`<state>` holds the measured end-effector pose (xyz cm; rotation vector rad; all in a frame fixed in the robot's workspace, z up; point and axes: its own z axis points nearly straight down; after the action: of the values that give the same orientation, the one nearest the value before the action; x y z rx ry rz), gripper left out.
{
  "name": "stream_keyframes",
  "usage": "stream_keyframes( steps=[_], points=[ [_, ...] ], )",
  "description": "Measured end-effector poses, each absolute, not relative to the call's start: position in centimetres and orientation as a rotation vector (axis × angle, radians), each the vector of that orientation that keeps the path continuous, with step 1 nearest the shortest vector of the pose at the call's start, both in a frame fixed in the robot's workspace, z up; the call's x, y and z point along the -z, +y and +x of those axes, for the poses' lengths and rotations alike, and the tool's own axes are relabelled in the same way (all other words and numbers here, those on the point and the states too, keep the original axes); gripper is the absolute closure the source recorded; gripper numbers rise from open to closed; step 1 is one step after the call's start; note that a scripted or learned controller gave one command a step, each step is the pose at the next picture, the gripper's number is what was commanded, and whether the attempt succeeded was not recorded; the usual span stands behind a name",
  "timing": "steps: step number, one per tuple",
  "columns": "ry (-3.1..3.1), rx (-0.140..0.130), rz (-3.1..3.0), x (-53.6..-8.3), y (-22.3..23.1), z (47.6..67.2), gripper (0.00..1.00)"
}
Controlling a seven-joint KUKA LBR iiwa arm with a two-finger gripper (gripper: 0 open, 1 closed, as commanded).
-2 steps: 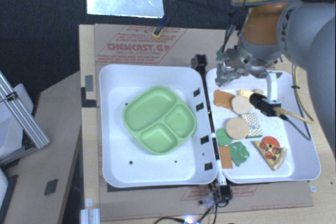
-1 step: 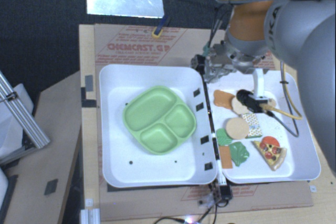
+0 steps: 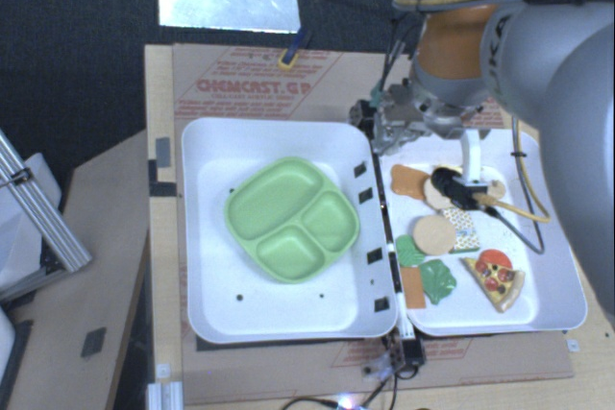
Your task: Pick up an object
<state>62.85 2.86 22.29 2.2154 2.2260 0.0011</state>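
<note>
- Camera view looks down on the grey arm (image 3: 538,62) as it reaches in from the right. Its gripper (image 3: 387,132) sits low over the far left corner of the right bin (image 3: 562,302), just beside the divider between the two bins.
- Whether the gripper is open or closed cannot be told, because the wrist housing covers it from this angle. Nothing can be seen held in it.
- The candidates for picking all lie in the right bin:
  - an orange-brown piece (image 3: 408,180), nearest the gripper
  - a tan round disc (image 3: 433,234)
  - a patterned square (image 3: 463,229) touching the disc
  - a dark green leafy piece (image 3: 438,281)
  - an orange strip (image 3: 412,286) along the bin's left wall
  - a pizza slice (image 3: 497,277) toward the near right
- They are clustered loosely, some touching, which probably makes a clean grasp on one of them harder.
- The left bin (image 3: 207,235) holds a green divided plate (image 3: 291,220), well apart from the gripper.
- Judging by the pose, the arm is lined up for a try at the corner, with the orange-brown piece the likeliest target.
</note>
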Motion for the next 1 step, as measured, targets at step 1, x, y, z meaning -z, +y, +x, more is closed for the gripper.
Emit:
stream_keyframes(
  steps=[1],
  points=[
    [2.222, -0.003, 2.219, -23.28, 2.3, 62.61, 1.0]
  ],
)
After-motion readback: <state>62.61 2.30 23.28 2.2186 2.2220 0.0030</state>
